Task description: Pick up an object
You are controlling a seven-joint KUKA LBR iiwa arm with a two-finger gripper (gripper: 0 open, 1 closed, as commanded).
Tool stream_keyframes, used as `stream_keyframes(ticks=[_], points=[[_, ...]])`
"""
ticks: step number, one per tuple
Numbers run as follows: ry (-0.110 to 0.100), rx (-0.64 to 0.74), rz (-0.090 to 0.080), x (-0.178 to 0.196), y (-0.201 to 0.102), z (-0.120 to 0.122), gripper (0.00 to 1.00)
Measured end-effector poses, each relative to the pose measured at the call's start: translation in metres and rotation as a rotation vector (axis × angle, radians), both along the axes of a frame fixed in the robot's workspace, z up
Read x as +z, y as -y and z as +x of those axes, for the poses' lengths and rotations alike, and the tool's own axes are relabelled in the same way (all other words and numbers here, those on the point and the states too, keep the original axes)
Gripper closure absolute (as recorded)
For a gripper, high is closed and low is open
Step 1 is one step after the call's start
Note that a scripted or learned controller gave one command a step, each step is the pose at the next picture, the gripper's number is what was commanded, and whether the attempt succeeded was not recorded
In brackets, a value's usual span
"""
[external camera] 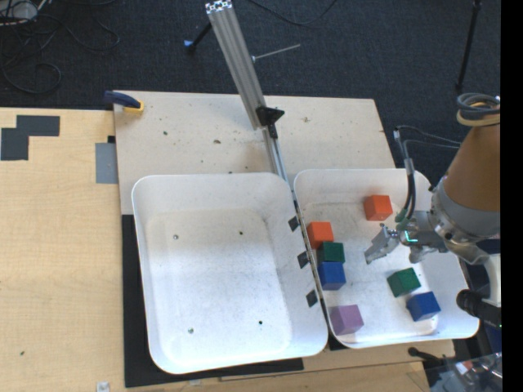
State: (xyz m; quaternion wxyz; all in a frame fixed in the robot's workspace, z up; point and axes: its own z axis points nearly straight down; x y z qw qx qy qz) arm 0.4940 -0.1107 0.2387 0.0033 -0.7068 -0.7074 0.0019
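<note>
The right bin [351, 182] holds several blocks. An orange block [377, 207] lies toward the back, and another orange block [319, 233] sits by the left wall. A dark green block [332, 252] and a blue block [332, 273] follow it along that wall, with a purple block [346, 318] at the front. A green block [404, 282] and a blue block [423, 305] lie at the right. My gripper [394, 244] hovers above the bin's middle, just above the green block, fingers spread open and holding nothing.
The left bin [212, 272] stands beside the right one, with a divider and black clips [301, 258] between them. A slanted aluminium bar [243, 66] rises behind the bins. A small clamp [124, 100] lies at the bench's far left corner.
</note>
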Motion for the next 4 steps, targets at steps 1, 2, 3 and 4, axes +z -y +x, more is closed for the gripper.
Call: stream_keyframes(ticks=[1, 2, 3, 4], points=[[0.004, -0.005, -0.001, 0.001, 0.001, 0.001, 0.0], [-0.004, -0.002, 0.001, -0.063, 0.0, 0.0, 0.0], [0.002, -0.003, 0.0, -0.107, -0.001, 0.006, 0.0], [0.02, 0.001, -0.002, -0.118, 0.0, 0.011, 0.0]])
